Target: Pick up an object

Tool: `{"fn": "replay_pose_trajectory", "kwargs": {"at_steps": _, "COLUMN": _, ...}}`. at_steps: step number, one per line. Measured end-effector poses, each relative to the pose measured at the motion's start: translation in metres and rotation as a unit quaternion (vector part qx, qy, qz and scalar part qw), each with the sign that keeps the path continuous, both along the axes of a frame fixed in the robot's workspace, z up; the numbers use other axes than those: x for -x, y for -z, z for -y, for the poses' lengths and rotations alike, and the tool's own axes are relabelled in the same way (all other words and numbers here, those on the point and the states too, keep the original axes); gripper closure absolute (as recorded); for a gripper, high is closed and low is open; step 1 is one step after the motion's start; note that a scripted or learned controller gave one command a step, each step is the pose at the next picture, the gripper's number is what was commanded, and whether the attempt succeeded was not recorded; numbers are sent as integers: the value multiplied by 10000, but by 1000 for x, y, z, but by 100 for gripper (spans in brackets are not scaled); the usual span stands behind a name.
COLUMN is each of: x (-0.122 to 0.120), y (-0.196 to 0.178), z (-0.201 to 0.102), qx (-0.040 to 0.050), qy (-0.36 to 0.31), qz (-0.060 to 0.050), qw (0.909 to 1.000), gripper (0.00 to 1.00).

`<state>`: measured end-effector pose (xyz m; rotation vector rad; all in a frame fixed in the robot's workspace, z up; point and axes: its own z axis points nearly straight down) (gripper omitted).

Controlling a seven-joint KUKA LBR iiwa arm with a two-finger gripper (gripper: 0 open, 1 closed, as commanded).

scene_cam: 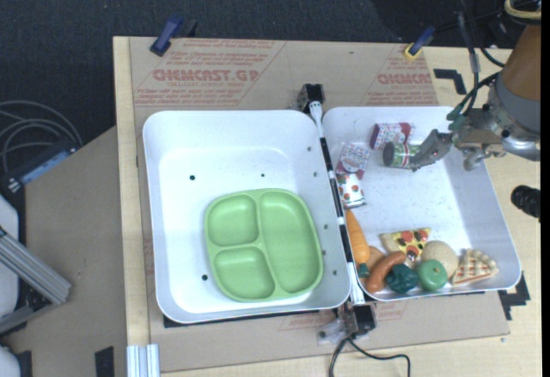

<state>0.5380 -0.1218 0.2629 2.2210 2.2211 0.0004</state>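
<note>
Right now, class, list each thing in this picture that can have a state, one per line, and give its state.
Green divided plate: flat in the left bin, its compartments bare.
Gripper: over the right bin, beside a small can.
Small can: lying on its side.
Carrot: lying along the right bin's left wall.
Pizza slice: flat among the piled toy food.
Waffle wedge: flat in the near right corner.

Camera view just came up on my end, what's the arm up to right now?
The arm's gripper is down in the upper part of the right bin, beside a small can lying there; nothing visibly sits between its fingers. Toy food lies clustered along that bin's near edge: a carrot, a pizza slice and a waffle wedge. The left bin holds a green divided plate.
</note>
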Motion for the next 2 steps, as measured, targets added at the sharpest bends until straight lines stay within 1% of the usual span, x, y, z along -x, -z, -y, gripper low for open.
{"fn": "replay_pose_trajectory", "kwargs": {"at_steps": 1, "x": -90, "y": 126, "z": 10, "qx": -2, "qy": -1, "qz": -16, "qw": 10000, "gripper": 0}}
{"fn": "replay_pose_trajectory", "kwargs": {"at_steps": 2, "x": -124, "y": 178, "z": 8, "qx": 1, "qy": -1, "qz": 7, "qw": 10000, "gripper": 0}}
